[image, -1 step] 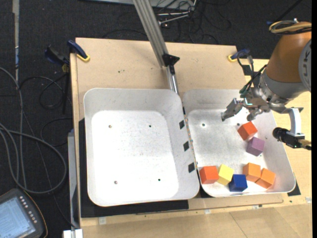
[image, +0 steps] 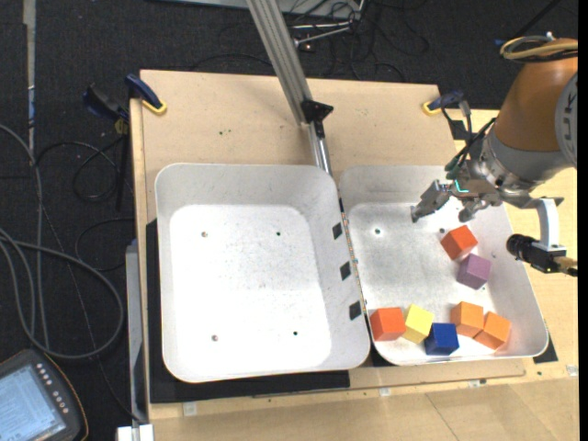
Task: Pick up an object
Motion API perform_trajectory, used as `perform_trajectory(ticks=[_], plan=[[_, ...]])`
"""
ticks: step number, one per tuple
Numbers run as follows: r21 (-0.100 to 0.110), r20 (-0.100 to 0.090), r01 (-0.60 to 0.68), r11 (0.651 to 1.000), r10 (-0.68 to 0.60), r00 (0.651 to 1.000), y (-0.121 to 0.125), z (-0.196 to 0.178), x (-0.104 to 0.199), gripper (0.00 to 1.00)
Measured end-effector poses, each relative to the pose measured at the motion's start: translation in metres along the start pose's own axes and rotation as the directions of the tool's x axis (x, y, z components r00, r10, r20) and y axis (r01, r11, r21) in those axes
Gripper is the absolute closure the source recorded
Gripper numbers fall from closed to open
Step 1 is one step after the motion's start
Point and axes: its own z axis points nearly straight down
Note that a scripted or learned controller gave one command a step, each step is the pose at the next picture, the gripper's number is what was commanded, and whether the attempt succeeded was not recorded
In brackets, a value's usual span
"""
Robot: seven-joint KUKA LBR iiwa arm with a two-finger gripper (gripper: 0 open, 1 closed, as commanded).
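Seven little blocks lie in the bin under the gripper (image: 447,207). An orange block (image: 458,242) sits tilted just below the gripper. A purple block (image: 474,270) touches its lower right corner. Farther from the gripper is a row: an orange-red block (image: 389,322), a yellow block (image: 418,322), a blue block (image: 442,338), and two orange blocks (image: 469,317) (image: 494,330) side by side.

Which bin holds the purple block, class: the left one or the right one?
The right bin. The purple block rests on its floor, just below an orange block, with five more blocks along the near wall.
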Motion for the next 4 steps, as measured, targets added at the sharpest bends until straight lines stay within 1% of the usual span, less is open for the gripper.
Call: perform_trajectory(ticks=[1,2,3,4], plan=[[0.005,0.0,-0.002,1.0,0.002,1.0,-0.006,0.046,-0.004,0.0],[0.005,-0.001,-0.002,1.0,0.002,1.0,-0.007,0.099,-0.003,0.0],[-0.002,0.001,-0.002,1.0,0.002,1.0,-0.005,0.085,-0.004,1.0],[-0.006,0.002,-0.001,1.0,0.001,1.0,-0.003,0.042,-0.008,1.0]])
